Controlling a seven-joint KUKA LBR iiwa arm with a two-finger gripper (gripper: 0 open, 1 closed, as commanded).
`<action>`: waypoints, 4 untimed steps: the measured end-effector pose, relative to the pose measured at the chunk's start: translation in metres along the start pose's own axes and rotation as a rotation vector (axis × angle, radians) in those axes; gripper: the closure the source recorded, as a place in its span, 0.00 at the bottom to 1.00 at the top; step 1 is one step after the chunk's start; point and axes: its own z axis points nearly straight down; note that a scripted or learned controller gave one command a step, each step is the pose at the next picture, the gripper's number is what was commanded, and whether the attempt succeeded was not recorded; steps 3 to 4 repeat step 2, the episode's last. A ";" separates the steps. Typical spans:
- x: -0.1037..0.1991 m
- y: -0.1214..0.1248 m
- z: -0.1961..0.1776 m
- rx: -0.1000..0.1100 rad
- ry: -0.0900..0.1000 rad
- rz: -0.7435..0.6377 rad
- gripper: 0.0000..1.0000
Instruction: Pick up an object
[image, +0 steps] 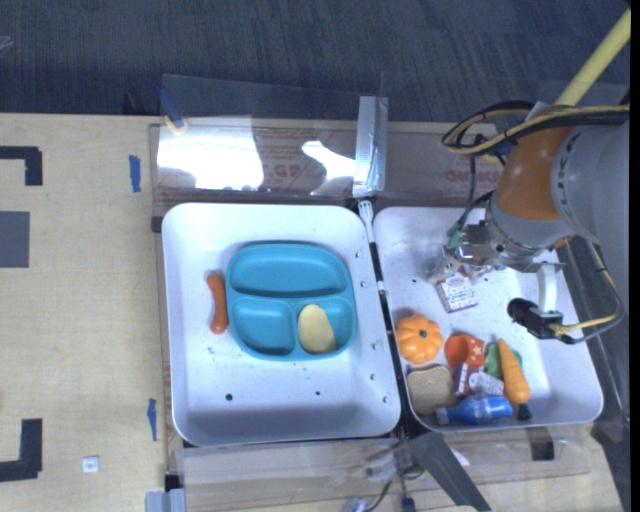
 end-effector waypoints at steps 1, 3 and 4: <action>0.030 -0.014 -0.091 0.002 0.002 0.087 1.00; -0.012 -0.012 -0.085 0.008 0.001 -0.034 1.00; -0.012 -0.012 -0.085 0.008 0.001 -0.034 1.00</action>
